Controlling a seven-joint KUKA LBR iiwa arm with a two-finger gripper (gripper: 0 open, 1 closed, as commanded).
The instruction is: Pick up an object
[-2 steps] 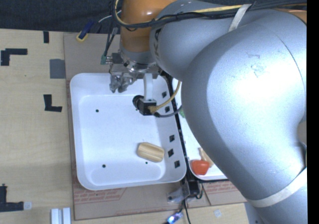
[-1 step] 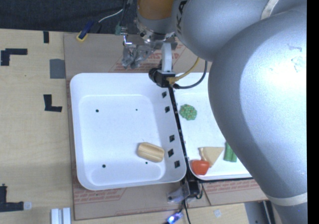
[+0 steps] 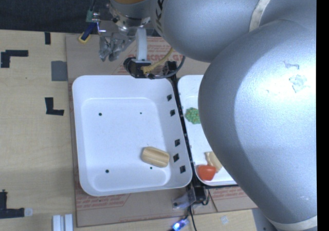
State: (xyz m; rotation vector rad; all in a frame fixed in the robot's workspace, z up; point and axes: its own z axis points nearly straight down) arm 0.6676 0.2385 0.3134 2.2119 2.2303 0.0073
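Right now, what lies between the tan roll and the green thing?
In the camera view, the bins' adjoining rims lie between the tan roll and the green piece.

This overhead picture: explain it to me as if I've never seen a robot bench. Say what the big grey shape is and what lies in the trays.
The big grey shape is a robot arm, reaching in from the right, seen by one camera fixed above the bench. Its gripper sits at the top, beyond the trays, below an orange band. I cannot tell whether it is open or shut, and nothing shows in it. The left bin holds a tan, bread-like roll. The right bin, half hidden by the arm, holds a green piece, a red piece and a tan piece.
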